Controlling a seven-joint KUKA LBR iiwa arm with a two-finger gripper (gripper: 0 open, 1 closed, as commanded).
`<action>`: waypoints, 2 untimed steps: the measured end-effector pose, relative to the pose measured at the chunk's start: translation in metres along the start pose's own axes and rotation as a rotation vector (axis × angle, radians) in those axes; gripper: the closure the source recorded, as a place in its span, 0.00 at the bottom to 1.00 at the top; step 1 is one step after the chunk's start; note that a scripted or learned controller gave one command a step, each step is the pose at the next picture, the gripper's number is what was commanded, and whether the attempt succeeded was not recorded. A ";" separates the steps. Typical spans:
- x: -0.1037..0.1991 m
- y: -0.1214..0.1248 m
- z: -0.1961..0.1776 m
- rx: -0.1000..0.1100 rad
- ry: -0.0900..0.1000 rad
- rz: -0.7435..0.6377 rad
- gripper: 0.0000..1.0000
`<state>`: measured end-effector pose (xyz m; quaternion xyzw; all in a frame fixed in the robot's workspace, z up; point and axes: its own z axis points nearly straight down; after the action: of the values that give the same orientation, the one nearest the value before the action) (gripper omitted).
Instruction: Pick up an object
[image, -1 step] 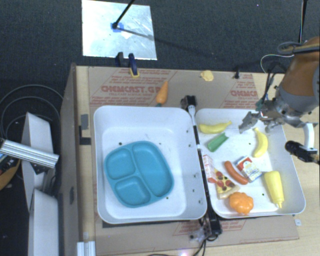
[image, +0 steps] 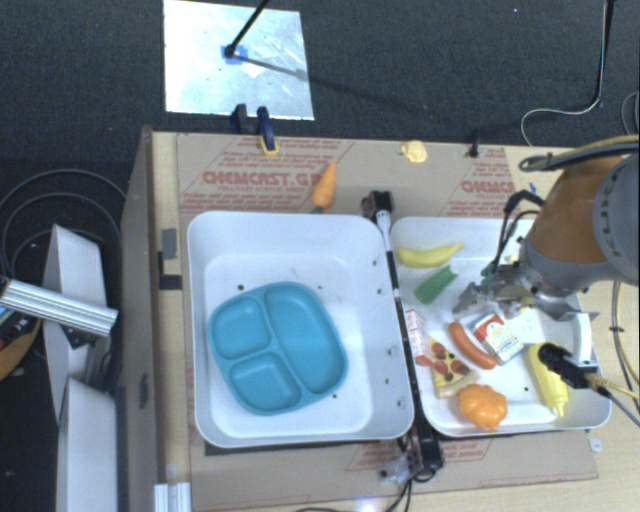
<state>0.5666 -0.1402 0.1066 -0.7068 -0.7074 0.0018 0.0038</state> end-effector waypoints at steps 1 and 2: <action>-0.001 0.004 -0.015 -0.011 -0.003 -0.001 1.00; -0.001 0.004 -0.015 -0.011 -0.003 -0.001 0.00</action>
<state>0.5707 -0.1414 0.1214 -0.7063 -0.7079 -0.0010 -0.0013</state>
